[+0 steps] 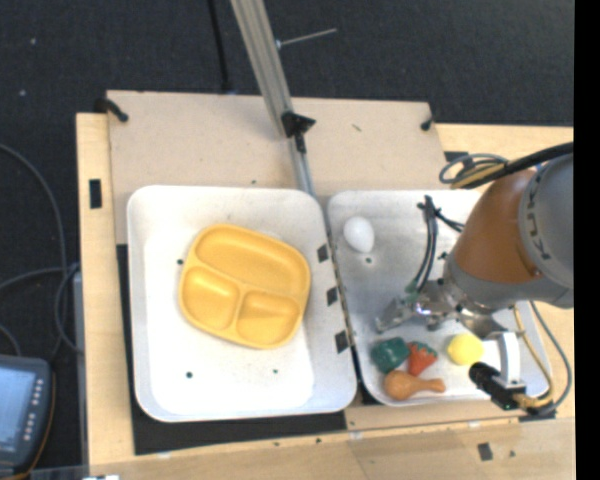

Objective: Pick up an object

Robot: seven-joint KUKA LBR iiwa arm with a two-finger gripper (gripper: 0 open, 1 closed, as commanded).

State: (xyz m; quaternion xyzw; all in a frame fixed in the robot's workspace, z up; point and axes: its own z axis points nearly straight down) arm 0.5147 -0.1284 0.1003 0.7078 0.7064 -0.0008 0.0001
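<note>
- Gripper low in right bin, lower right of frame; finger state impossible to tell.
- Nearest: green object, red object.
- Advised: centre over one, avoid neighbours.

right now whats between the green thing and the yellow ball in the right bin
A small red piece sits between the green thing and the yellow ball, seen in the camera view, near the right bin's front edge.

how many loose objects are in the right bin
5: a white egg near its top left; green block, red piece, yellow ball and orange drumstick along its near edge. The arm may hide more.
</note>
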